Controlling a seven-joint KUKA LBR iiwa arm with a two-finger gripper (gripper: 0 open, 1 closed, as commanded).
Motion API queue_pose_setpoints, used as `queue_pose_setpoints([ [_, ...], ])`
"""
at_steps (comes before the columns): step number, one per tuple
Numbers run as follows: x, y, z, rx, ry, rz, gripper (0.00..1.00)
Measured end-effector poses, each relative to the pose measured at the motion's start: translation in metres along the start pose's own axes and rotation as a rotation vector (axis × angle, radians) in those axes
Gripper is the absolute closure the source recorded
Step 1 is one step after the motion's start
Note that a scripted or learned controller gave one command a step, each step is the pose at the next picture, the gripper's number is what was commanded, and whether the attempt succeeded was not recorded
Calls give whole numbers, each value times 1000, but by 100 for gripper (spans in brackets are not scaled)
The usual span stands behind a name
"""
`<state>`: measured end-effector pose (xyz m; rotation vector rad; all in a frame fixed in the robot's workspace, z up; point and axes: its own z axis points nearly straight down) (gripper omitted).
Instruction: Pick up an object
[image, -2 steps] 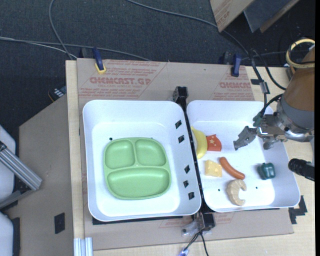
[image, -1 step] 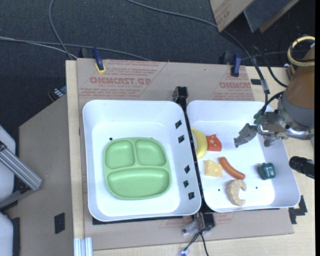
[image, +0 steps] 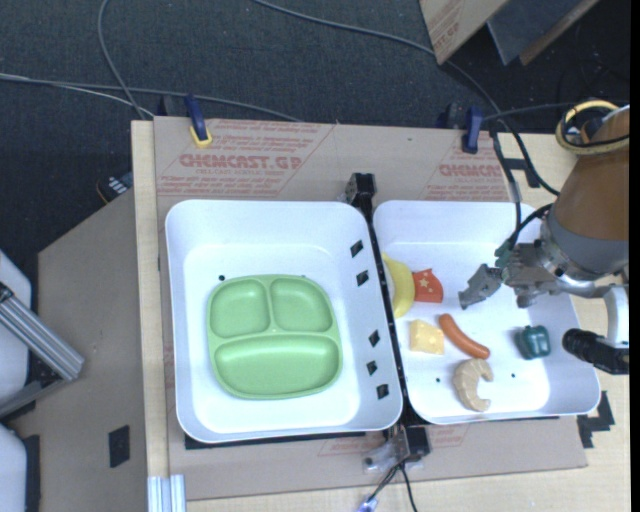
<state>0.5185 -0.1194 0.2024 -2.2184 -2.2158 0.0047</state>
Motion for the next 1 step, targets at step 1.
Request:
queue_pose_setpoints([
  [1,-4,7,58,0,0,-1,0],
])
